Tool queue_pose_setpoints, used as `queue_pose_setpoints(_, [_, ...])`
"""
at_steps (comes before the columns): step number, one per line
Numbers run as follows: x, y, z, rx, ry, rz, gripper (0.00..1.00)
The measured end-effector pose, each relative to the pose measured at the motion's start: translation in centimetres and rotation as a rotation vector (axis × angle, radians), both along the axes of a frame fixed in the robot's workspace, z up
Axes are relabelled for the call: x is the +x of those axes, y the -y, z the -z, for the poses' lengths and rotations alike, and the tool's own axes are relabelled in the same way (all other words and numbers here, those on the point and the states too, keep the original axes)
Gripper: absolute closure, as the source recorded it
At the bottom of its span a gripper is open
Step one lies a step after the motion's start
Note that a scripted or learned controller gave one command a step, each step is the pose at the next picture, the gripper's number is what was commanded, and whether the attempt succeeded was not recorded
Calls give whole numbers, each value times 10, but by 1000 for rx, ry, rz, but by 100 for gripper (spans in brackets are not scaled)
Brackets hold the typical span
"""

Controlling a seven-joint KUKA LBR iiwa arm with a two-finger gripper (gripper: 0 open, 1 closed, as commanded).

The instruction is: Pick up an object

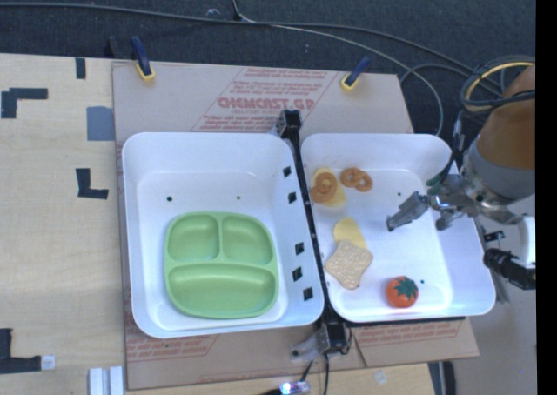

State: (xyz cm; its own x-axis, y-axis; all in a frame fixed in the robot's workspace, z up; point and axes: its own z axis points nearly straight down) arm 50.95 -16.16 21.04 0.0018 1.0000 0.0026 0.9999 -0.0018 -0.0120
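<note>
The right bin [383, 148] holds several toy foods. A brown pretzel [355, 178] and an orange ring-shaped pastry [325, 186] lie near its back left. A pale yellow chip [349, 230] and a tan cracker [348, 264] lie along its left side. A red tomato [401, 291] sits near the front wall. My gripper [424, 217] hangs over the right half of this bin, right of the chip and above the tomato. It is open, with nothing between its fingers.
The left bin [144, 158] holds a green divided plate [221, 264]. A black divider [300, 210] runs between the bins. Cables trail across the dark floor at the back, and the arm's grey body [505, 158] stands over the right bin's right wall.
</note>
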Motion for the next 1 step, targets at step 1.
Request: queue_pose_setpoints(1, [3, 0, -5, -2, 10, -3, 0])
